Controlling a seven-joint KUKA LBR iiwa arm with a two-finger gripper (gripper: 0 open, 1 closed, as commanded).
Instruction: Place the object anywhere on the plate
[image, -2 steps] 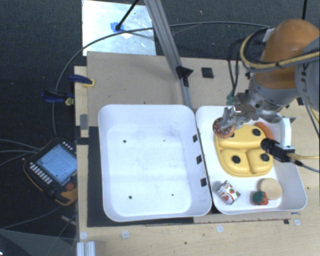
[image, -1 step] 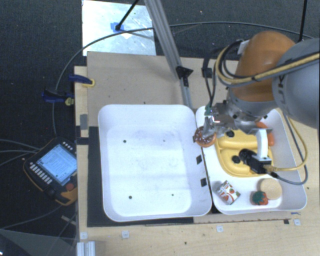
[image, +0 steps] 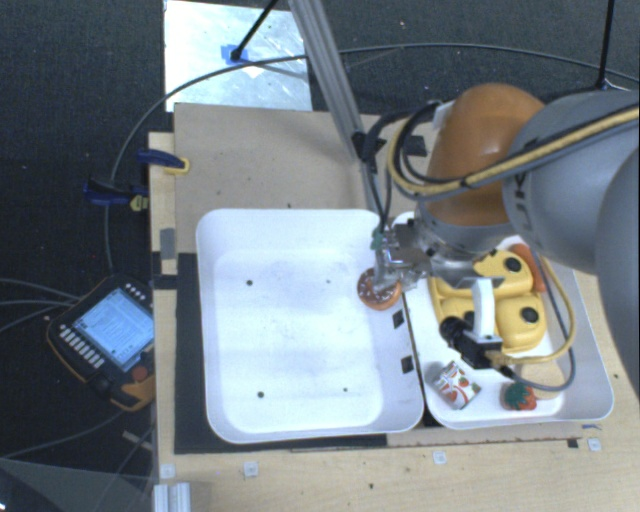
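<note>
We see the grey robot arm's gripper (image: 385, 272) hanging over the right edge of the left white bin (image: 290, 400), its fingers clamped on a small round brown object (image: 379, 291). A yellow plastic toy (image: 510, 300) lies in the right white bin (image: 590, 395).

Your arm (image: 570, 170) enters from three o'clock, its grey link sweeping across the upper right toward the centre. You see the orange band (image: 485, 150) bulging at about one o'clock, looped by yellow and black cables. Below it the wrist points down, and the gripper (image: 385, 275) hangs just right of centre.
</note>
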